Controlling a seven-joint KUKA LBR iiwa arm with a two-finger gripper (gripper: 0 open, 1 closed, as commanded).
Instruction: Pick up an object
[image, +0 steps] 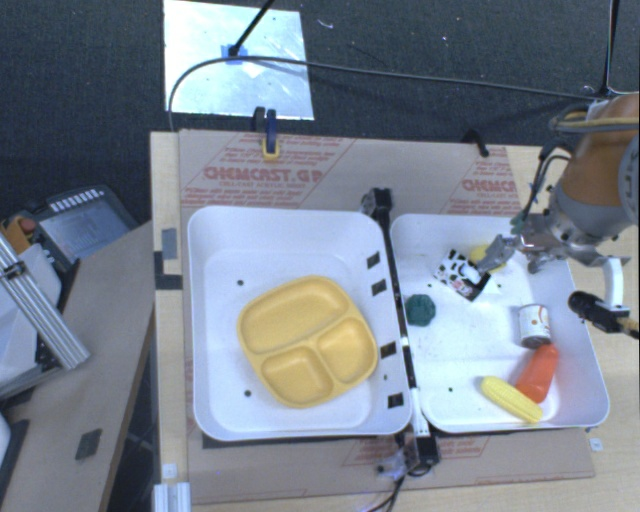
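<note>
The grey arm (598, 175) came in from the right edge of the camera view, its orange band sitting high above the wrist, and it leaned down and to the left over the far part of the right bin (500, 415). The wrist pointed at a slant toward the bin floor, and the gripper (478, 280) ended low, just beside a small black-and-white toy (455, 270) that lay near the bin's far left region. Something yellow (487, 255) showed at the gripper's tip, touching or overlapping the toy's right side; whether it belonged to the gripper or was a separate thing could not be told. How wide the gripper stood and whether it had hold of anything could not be made out at this size.

Other things lay in the same bin: a dark green lump (420, 309) near the divider, a small can (533, 324) toward the right, an orange bottle (538, 372) just below the can, and a yellow corn cob (511, 398) touching the bottle's lower end near the front wall.

The left bin (215, 300) held a yellow three-compartment tray (305, 340), set at a tilt to the bin's walls
</note>
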